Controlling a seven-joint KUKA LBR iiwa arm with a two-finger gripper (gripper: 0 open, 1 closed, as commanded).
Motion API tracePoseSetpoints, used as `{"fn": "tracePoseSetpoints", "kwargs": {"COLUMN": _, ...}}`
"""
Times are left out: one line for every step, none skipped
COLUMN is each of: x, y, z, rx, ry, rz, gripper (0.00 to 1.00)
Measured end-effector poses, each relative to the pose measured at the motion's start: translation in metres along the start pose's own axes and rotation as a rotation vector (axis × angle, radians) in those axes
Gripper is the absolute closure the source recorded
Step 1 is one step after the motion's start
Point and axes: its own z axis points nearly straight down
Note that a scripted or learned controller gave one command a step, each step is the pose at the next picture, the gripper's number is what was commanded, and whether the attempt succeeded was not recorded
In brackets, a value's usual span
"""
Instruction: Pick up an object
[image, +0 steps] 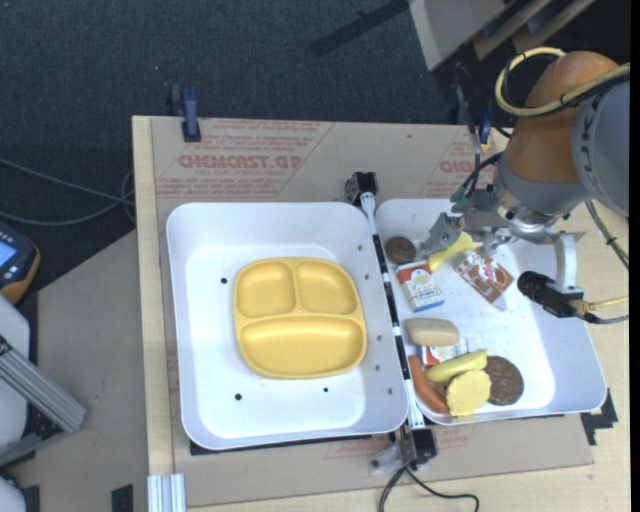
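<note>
The claw (470, 232) hangs low in the right bin (575, 385), just above a small yellow piece (447, 253); whether it grips cannot be told. The piece looks light, smooth and perhaps slippery, best pinched across its narrow middle.

Divided plate (299, 318) in left bin (190, 300), food items (462, 375) in right bin (570, 370)

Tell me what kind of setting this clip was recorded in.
Most likely a robotics lab test bench, not a kitchen: two white bins clamped to a protective-film-covered board, toy food such as a plastic banana, a yellow divided tray, and loose cables on dark carpet.
</note>
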Motion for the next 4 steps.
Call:
{"fn": "tracePoseSetpoints", "kwargs": {"x": -0.011, "y": 0.049, "z": 0.081, "rx": -0.013, "ry": 0.0, "rz": 0.001, "gripper": 0.0}}
{"fn": "tracePoseSetpoints", "kwargs": {"x": -0.012, "y": 0.05, "z": 0.07, "rx": -0.014, "ry": -0.004, "rz": -0.001, "gripper": 1.0}}
{"fn": "tracePoseSetpoints", "kwargs": {"x": -0.012, "y": 0.05, "z": 0.071, "rx": -0.012, "ry": -0.004, "rz": -0.001, "gripper": 0.0}}
{"fn": "tracePoseSetpoints", "kwargs": {"x": -0.048, "y": 0.068, "z": 0.057, "rx": -0.004, "ry": -0.002, "rz": 0.003, "gripper": 0.0}}
